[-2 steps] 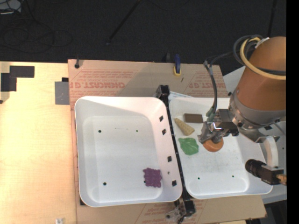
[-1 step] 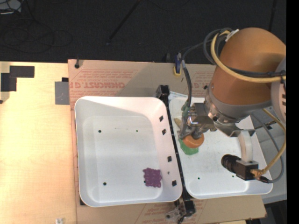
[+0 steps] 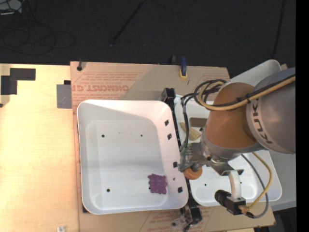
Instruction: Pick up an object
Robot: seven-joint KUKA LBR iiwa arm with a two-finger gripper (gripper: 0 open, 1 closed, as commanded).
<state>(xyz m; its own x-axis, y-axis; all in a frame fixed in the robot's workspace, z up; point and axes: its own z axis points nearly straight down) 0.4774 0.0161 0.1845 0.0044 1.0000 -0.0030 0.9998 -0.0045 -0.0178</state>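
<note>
Risk of closing on air or nudging the small orange object (image 3: 193, 173) into the right bin (image 3: 270, 192) wall, tool (image 3: 189, 167) state perhaps unreadable under the wrist.

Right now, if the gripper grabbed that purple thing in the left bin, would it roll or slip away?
The purple object lies low with a lumpy outline, so it probably won't roll. It looks small, likely light. Its bumpy surface may grip unevenly.

Pale wooden benchtop (image 3: 34, 149), brown cardboard sheet (image 3: 120, 83) with printed lettering, dark floor (image 3: 145, 23) with loose cables behind
</note>
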